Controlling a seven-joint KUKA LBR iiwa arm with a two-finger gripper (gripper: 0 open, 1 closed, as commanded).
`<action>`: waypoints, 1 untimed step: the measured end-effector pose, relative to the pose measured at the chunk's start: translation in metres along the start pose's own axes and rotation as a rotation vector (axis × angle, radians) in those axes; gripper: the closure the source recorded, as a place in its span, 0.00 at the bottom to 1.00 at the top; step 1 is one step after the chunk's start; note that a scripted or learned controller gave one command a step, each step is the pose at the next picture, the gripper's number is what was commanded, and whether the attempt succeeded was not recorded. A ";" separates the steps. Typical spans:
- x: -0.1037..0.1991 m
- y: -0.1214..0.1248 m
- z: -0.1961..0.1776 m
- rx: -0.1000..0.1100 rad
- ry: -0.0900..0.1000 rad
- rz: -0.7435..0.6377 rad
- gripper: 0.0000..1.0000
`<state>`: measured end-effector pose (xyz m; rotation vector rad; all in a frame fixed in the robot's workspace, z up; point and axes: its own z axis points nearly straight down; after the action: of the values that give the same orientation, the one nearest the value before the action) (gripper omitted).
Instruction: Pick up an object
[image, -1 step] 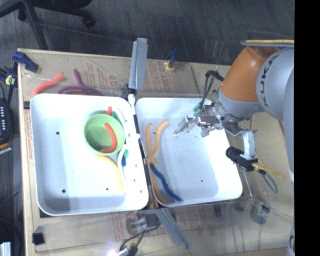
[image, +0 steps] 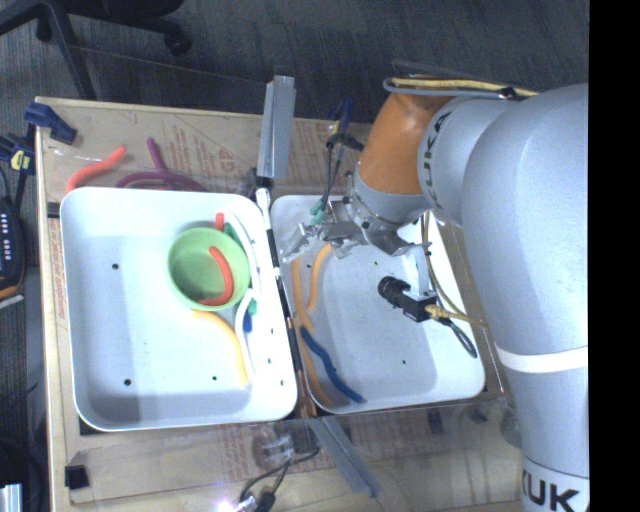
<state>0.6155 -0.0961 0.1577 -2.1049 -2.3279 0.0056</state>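
My gripper (image: 318, 236) hangs low over the far left corner of the right bin (image: 440, 375), beneath the orange wrist band. Just under and in front of it lies an orange strip (image: 315, 282) along the bin's left wall. Whether anything is held is hidden by the metal parts. A blue strip (image: 326, 366) lies nearer the front of that bin. In the left bin (image: 110, 330) sits a green bowl (image: 205, 266) with a red curved piece (image: 217, 278) in it, and beside it lie a yellow strip (image: 233, 345) and a small teal piece (image: 249, 312).
The arm's grey body covers the right side of the right bin. A black plug on a cable (image: 403, 298) hangs over that bin's middle. Red and purple hoses (image: 130, 170) lie on the bench behind the left bin. A metal bar (image: 276, 125) stands between the bins at the back.
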 end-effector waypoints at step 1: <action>-0.016 -0.009 0.065 -0.003 -0.007 0.201 0.00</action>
<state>0.6074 -0.1125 0.0926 -2.3337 -2.1102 0.0094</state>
